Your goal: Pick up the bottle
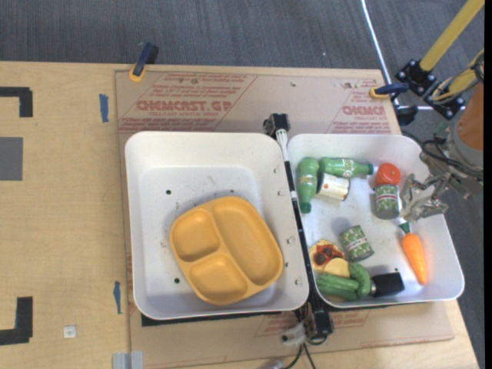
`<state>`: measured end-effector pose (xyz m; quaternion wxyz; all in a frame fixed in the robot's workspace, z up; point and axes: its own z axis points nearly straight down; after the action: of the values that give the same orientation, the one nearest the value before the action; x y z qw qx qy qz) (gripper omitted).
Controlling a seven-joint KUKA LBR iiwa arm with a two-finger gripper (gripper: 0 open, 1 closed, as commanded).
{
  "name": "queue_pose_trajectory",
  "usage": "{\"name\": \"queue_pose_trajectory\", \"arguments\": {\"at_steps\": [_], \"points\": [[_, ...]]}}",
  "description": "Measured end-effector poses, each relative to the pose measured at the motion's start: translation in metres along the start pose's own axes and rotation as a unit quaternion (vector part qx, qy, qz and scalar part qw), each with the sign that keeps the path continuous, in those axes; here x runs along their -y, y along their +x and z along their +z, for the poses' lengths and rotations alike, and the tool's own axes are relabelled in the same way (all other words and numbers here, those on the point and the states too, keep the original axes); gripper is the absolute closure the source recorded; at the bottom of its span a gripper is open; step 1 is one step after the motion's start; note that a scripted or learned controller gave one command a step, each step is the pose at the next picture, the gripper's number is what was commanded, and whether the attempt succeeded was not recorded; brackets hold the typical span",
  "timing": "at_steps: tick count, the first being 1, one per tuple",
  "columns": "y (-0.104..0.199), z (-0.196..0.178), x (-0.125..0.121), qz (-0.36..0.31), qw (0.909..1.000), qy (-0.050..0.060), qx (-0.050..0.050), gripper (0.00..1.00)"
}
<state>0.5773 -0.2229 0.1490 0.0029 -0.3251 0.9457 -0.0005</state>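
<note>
Bottle (332, 168), green with white label, lies on side at far end of right bin (450, 261); label text too small to read. Gripper (420, 203) hangs over bin's right side, fingers spread, holding nothing. Cardboard sheet (192, 102) beneath reads "CHEMCAST GP".

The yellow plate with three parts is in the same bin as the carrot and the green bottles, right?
Not quite. The camera view shows the yellow plate with three parts alone in the left bin. The carrot and the green bottles are in the right bin, beside it.
</note>
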Motion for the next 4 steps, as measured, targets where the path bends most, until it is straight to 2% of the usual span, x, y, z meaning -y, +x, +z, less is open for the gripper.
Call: {"name": "queue_pose_trajectory", "arguments": {"at_steps": [1,2,3,4], "points": [[-0.002,0.012,0.001,-0.144,0.9896,0.0,0.0,1.0],[-0.012,0.011,0.009,-0.278,0.9606,0.0,0.0,1.0],[0.013,-0.103,-0.01,-0.361,0.9327,0.0,0.0,1.0],[-0.014,-0.042,0.011,-0.43,0.9029,-0.002,0.0,1.0]]}}
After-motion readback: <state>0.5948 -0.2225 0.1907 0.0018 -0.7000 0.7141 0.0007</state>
